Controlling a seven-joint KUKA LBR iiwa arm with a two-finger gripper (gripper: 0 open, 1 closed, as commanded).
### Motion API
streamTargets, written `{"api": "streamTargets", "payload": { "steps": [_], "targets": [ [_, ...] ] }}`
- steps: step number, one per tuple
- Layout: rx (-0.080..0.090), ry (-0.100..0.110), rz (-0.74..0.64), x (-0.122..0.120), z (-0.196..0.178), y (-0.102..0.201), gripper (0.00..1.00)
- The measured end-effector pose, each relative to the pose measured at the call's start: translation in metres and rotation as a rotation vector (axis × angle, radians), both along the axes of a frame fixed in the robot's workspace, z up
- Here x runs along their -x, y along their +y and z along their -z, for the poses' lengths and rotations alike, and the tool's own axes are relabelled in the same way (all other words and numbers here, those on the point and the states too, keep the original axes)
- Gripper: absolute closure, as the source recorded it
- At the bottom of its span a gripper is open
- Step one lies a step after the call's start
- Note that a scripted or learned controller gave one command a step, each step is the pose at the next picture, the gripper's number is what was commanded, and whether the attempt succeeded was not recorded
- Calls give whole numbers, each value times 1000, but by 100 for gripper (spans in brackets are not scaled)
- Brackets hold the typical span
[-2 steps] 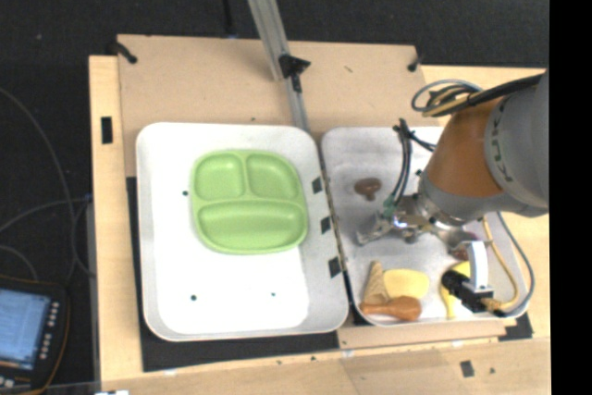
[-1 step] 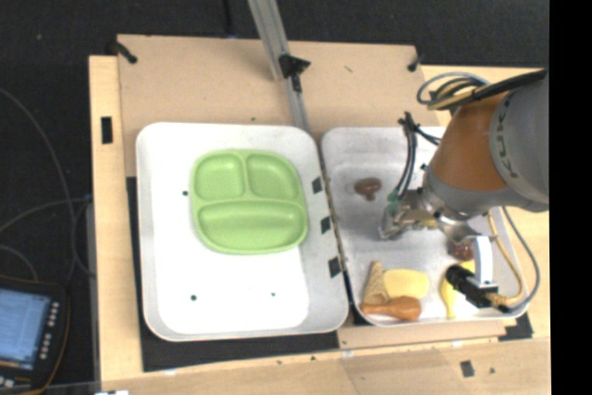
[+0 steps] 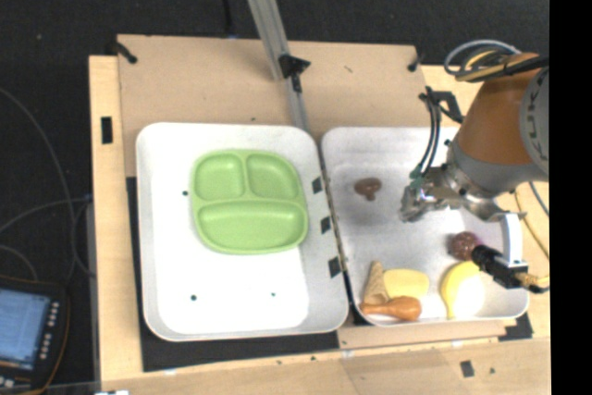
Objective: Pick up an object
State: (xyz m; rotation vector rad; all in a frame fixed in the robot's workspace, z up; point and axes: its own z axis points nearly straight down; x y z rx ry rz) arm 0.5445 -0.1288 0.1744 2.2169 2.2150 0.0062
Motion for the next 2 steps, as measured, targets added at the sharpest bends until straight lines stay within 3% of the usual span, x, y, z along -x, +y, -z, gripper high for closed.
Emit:
{"api": "streamTargets", "payload": {
  "steps": [1, 2],
  "targets": [
    [0, 0, -3, -2, -53, -2, 100],
    [-3, 7, -8, -16, -46, 50, 100]
  ]
}}
